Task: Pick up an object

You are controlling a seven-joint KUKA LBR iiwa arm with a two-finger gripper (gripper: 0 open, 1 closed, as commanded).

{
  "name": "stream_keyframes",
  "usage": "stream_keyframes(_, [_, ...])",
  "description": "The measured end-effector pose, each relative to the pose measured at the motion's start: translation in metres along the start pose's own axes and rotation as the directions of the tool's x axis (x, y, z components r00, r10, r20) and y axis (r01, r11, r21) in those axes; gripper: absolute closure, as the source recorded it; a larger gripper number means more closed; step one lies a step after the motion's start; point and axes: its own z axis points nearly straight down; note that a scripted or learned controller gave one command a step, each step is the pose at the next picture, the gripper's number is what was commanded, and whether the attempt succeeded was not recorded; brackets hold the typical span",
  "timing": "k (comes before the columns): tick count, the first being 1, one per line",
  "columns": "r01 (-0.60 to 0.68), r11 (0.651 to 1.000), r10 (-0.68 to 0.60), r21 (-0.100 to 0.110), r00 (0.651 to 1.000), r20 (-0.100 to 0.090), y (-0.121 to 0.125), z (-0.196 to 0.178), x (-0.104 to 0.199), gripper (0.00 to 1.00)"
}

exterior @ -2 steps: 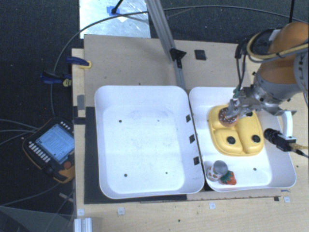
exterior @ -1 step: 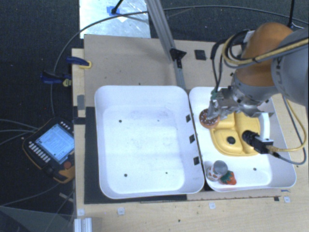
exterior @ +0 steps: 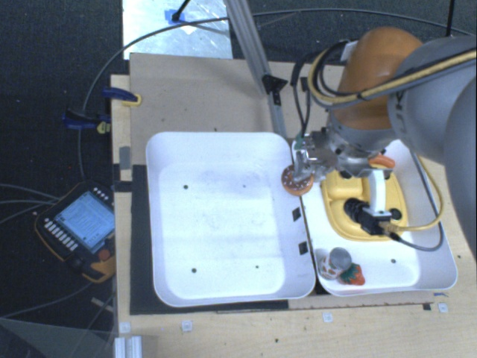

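Small and round, a brown disc (exterior: 297, 182) sits at the inner edge where the two white bins meet, just left of centre-right in the frame, right under the gripper (exterior: 302, 164). It looks thin, light and stiff, perhaps a patterned coaster or biscuit-like piece; a pinch across its rim would probably serve best, since a flat face offers little to grip. Whether the fingers are spread or pressed together I cannot tell, nor whether they hold the disc. In the right bin (exterior: 440, 271) lie a yellow moulded piece (exterior: 343, 200), likely hard and slick, and, lower down, a small grey ball (exterior: 340, 258) beside a red-orange lump (exterior: 353, 274). The left bin (exterior: 160, 200) sits alongside on the worktop (exterior: 186, 88).
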Motion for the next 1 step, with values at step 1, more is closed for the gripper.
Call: stream_keyframes(1, [-0.001, 1.000, 0.001, -0.001, 1.000, 0.000, 0.0078, -0.0068, 0.0482, 1.00])
